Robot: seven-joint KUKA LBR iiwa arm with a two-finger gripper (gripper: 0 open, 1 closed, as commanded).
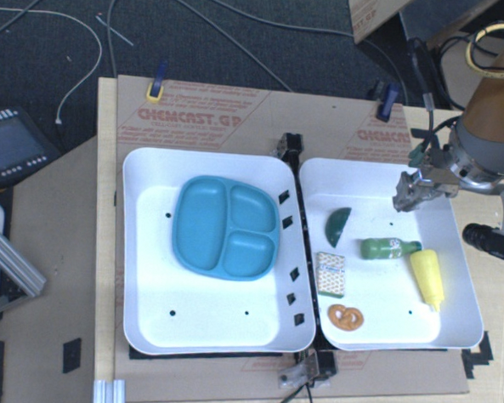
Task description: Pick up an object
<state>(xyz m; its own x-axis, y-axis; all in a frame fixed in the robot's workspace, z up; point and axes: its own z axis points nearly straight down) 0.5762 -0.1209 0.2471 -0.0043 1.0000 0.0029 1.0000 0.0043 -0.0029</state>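
Jaws [408, 196], state unclear, hang above-right of green bottle [389, 248], apart.

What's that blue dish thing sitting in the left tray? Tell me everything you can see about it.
The blue plate is a divided dish, rounded-square in outline, with raised ridges splitting it into three compartments: one long section on the left and two smaller ones on the right. It looks like smooth, matte light-blue plastic. It lies flat, right way up, in the upper middle of the left white bin, resting on the bin's floor. Nothing lies in it.
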